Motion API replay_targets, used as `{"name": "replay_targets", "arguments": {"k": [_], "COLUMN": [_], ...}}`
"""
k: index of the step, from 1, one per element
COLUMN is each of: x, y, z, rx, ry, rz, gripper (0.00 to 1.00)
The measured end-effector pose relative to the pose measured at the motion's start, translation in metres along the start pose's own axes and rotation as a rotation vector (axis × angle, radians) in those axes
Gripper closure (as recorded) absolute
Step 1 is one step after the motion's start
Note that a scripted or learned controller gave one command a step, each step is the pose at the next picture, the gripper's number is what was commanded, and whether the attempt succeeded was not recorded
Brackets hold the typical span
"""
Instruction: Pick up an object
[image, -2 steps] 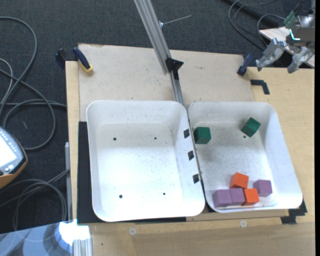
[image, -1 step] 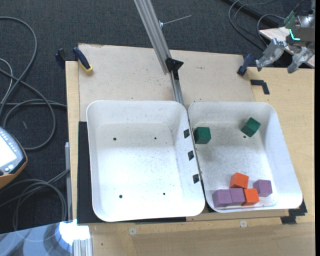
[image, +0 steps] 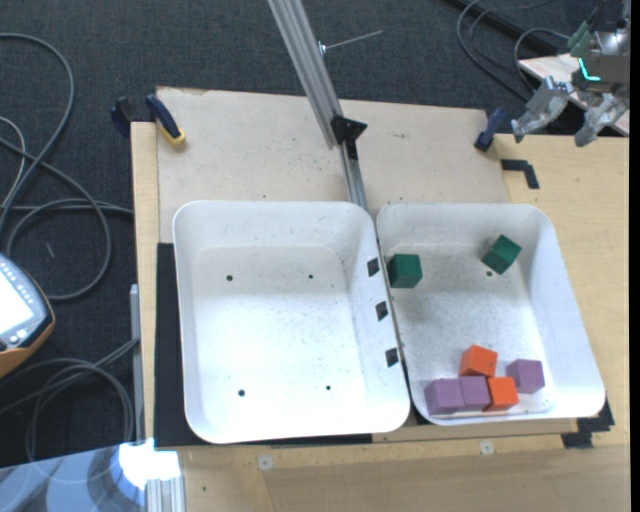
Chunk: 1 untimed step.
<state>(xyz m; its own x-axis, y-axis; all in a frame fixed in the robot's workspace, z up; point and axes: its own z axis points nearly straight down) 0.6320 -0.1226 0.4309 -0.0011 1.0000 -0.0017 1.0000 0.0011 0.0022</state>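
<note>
Item: tool (image: 570, 118), at the far right of the counter (image: 250, 150), outside both bins. State: fingers spread, two prongs pointing down and apart, nothing between them

Item: right bin (image: 560, 290), shallow, white. Contents, any of which would serve the task:
- green block (image: 404, 270), by the bin's left wall, towards the far side, standing alone
- second green block (image: 501, 254), far right part of the bin, turned cornerwise, standing alone, near the right wall but apart from it
- orange block (image: 480, 361), near side, touching the cluster below
- purple block (image: 458, 394), near side, long or doubled, just beside a second orange block (image: 502, 392)
- small purple block (image: 526, 375), near right corner, touching the second orange one

Item: left bin (image: 270, 320), white, speckled floor

Step in hand, as judged: approach not yet begun; a target is to be chosen. Advice: prefer the second green block, closest to the tool and free on all sides. Turn the wrist so the fingers meet two flat faces, not its corners. Descend straight, fingers wide, close only once they straddle it. Avoid the near cluster: blocks touching leave no room for a finger. The green block by the left wall risks a finger striking the wall
</note>
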Motion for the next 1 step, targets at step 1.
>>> {"name": "replay_targets", "arguments": {"k": [1], "x": [0.0], "y": [0.0], "z": [0.0], "rx": [0.0], "ry": [0.0], "rz": [0.0], "gripper": [0.0]}}
